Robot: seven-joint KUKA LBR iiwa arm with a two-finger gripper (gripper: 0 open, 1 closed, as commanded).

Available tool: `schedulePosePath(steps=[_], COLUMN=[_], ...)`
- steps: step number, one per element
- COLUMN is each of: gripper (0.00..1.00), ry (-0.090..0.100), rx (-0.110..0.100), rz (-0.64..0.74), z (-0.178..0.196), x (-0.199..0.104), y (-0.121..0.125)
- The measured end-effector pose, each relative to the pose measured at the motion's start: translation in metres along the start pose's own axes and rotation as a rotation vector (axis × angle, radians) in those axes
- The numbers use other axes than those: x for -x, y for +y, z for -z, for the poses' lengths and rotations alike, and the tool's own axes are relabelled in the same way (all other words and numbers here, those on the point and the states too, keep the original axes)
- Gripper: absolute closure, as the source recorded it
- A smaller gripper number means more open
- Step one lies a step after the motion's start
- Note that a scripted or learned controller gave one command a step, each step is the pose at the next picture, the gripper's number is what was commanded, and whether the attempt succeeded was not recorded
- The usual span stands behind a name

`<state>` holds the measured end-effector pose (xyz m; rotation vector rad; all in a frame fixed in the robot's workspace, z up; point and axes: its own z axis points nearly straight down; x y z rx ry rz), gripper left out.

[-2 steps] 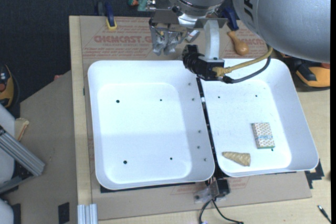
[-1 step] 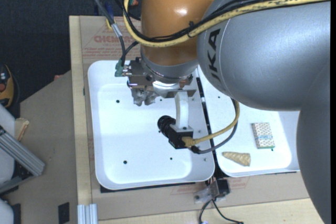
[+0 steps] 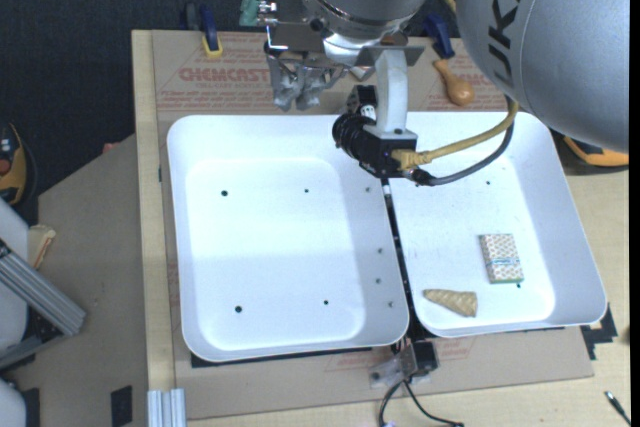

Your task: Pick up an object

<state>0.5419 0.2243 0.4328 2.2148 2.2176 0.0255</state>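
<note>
Glossy white right bin (image 3: 560,205) holds a patterned rectangular packet (image 3: 500,257) and tan wedge (image 3: 451,301).

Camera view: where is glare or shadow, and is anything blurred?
Camera view: the left shallow white bin is brightly lit in its front half, with faint shade toward the back; the big grey arm looks soft, being near the lens; the small patterned packet stays sharp.

Bright even light, mild glare on left bin (image 3: 270,245), soft focus.
</note>
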Motion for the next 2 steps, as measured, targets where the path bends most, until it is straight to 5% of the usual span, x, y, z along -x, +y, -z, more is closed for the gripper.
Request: schedulePosePath(steps=[1,2], gripper=[1.00,1.00], ry=[-0.012,-0.003], rx=[-0.031,-0.011], rz=[-0.002,0.000], z=[-0.118,-0.059], x=[0.001,0.000], y=[-0.051,-0.046])
